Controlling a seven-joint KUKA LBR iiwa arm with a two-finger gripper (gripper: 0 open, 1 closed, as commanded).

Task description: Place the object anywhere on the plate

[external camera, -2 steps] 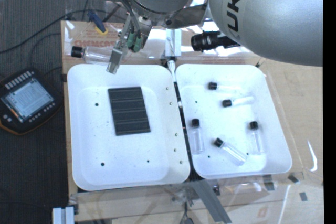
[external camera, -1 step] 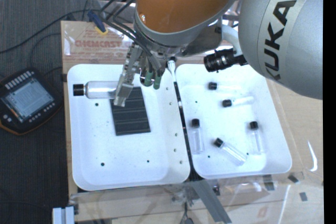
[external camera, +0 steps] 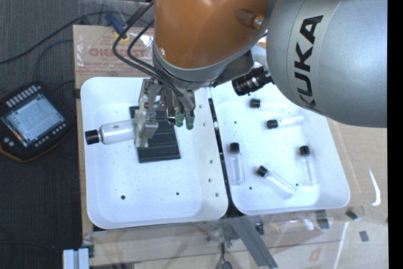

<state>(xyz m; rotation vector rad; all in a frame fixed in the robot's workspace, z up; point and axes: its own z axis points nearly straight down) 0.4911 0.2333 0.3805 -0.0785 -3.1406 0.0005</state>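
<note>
Gripper point(external camera: 148, 126) is hanging over the dark ridged plate point(external camera: 160, 143) in the left bin point(external camera: 107, 198), fingers closing on a clear black-capped vial point(external camera: 113, 133) sticking out leftward.

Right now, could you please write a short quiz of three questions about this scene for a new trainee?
1. True or false: the dark plate lies in the right bin.
2. Which bin holds several small clear vials: (a) left bin, (b) right bin?
3. Fill in: the capped bottle lies to the camera view's ____ of the gripper.

Key: 1 false; 2 b; 3 left.
</note>
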